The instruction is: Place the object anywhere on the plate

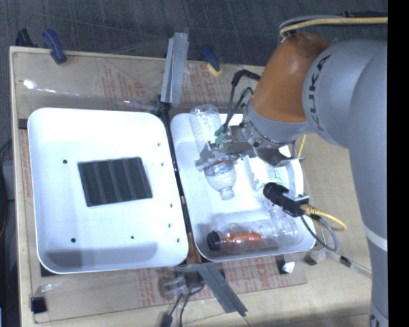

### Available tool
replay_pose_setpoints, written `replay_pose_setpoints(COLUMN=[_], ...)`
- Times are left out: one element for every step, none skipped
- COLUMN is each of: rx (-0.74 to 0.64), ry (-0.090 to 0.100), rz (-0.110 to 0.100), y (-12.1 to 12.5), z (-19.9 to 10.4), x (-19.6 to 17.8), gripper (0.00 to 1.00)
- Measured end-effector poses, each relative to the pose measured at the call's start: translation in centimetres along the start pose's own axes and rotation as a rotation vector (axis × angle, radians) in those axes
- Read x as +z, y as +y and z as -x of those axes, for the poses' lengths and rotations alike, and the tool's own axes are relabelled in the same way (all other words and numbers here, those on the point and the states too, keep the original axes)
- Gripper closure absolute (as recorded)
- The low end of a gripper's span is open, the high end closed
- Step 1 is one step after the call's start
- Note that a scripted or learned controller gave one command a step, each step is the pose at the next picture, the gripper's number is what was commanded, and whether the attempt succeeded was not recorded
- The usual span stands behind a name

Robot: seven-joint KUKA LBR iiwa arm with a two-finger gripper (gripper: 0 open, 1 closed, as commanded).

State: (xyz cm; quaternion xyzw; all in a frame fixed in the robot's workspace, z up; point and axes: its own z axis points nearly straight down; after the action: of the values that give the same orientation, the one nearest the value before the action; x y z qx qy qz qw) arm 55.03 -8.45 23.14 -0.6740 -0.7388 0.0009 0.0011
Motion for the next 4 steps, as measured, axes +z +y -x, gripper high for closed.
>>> replay_pose_setpoints(rx=[-0.589, -0.642, -0.767, -0.767], ry=[-0.002, 0.0, -0.003, -0.003], rz=[0.001, -0.001, 0.004, 0.004], y=[5.2, -0.7, 1.5, 1.5], z=[-4.2, -9.8, -15.6, -15.6], x=[3.9, 4.0, -10.2, -10.1], gripper=[1.0, 1.0, 1.0, 0.0])
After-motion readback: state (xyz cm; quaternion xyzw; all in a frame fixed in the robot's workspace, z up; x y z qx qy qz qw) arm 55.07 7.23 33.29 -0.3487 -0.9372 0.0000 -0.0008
